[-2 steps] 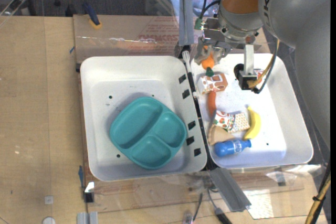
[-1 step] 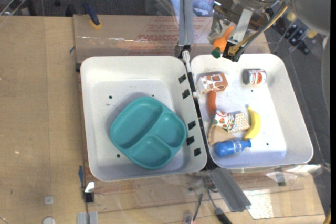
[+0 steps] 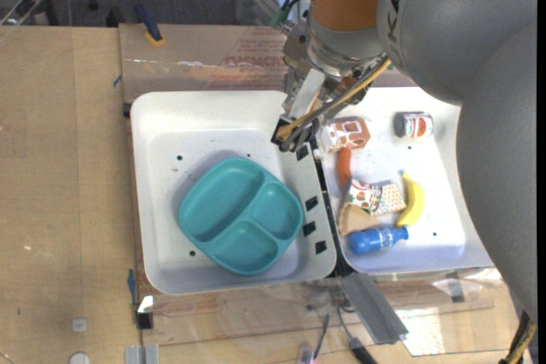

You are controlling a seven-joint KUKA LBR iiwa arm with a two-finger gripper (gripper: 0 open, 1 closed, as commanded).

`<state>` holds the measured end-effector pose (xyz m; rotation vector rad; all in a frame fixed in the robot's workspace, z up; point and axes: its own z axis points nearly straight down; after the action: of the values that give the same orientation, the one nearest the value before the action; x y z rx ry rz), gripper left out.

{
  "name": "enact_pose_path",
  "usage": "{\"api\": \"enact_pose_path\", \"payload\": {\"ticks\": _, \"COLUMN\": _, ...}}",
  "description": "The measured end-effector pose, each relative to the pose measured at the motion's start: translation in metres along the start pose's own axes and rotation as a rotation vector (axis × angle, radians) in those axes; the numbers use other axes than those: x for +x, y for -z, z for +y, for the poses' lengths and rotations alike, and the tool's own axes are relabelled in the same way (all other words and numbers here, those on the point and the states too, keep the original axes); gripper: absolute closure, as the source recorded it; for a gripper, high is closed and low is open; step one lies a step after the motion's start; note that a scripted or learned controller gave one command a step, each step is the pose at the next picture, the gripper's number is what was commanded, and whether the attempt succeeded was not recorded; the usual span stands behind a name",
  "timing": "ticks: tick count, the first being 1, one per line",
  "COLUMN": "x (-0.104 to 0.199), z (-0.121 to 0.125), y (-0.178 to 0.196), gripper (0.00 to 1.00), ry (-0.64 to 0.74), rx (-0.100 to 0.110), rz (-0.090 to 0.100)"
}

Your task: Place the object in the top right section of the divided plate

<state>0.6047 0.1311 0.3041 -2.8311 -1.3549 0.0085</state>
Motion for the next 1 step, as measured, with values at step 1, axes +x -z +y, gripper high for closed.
{"api": "enact_pose_path", "payload": {"ticks": 1, "x": -0.0148, "z": -0.061, "y": -0.0962, "gripper": 1.0, "ry": -0.05, "rx": -0.001, "rz": 0.001}}
